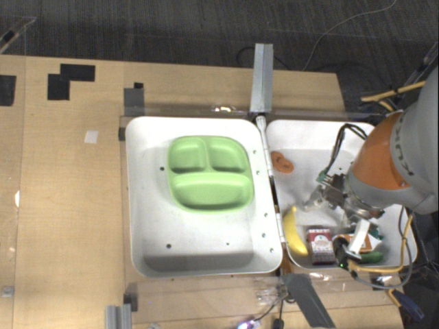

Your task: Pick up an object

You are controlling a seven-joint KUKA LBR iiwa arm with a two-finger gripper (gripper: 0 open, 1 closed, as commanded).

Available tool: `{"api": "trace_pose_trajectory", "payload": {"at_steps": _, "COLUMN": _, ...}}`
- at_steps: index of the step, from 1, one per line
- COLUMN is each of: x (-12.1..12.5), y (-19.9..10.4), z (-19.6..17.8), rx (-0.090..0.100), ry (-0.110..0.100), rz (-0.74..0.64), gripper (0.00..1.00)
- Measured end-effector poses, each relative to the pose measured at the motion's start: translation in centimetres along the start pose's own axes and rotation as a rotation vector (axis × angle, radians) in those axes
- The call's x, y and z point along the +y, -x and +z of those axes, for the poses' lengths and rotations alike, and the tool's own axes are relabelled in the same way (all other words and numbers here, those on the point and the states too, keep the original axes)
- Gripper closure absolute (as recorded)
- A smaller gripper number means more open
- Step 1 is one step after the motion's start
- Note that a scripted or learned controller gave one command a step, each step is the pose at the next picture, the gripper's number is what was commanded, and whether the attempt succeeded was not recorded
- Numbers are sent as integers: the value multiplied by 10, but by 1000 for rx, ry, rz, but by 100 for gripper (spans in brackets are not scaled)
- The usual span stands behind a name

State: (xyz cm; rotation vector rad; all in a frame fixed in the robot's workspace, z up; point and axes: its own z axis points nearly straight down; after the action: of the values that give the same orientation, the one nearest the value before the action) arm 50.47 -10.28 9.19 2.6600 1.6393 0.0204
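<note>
The surface [62, 204] is pale wood with a few black squares near its far left corner, and dark carpet [171, 12] runs behind it. Two white bins sit side by side, the left bin [147, 242] holding a green divided tray [208, 172]. In the right bin [302, 142] a banana [293, 233] lies against the left wall, its long axis running from the near edge toward the far edge, slightly curved. Beside it sits a small dark red packet [319, 244], and a small orange piece [280, 161] lies further back. The hand [335, 196] hangs low over the right bin, just right of the banana; it is probably empty, though how far it is open I cannot tell.
</note>
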Motion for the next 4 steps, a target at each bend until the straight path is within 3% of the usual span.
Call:
{"api": "trace_pose_trajectory", "payload": {"at_steps": 1, "x": 10, "y": 8, "z": 0, "rx": 6, "ry": 0, "rz": -234, "gripper": 0}}
{"api": "trace_pose_trajectory", "payload": {"at_steps": 2, "x": 11, "y": 4, "z": -11, "rx": 12, "ry": 1, "rz": -240, "gripper": 100}}
{"api": "trace_pose_trajectory", "payload": {"at_steps": 3, "x": 36, "y": 79, "z": 1, "rx": -1, "ry": -2, "rz": -224, "gripper": 100}}
{"api": "trace_pose_trajectory", "payload": {"at_steps": 4, "x": 38, "y": 78, "z": -10, "rx": 0, "ry": 2, "rz": -230, "gripper": 100}}
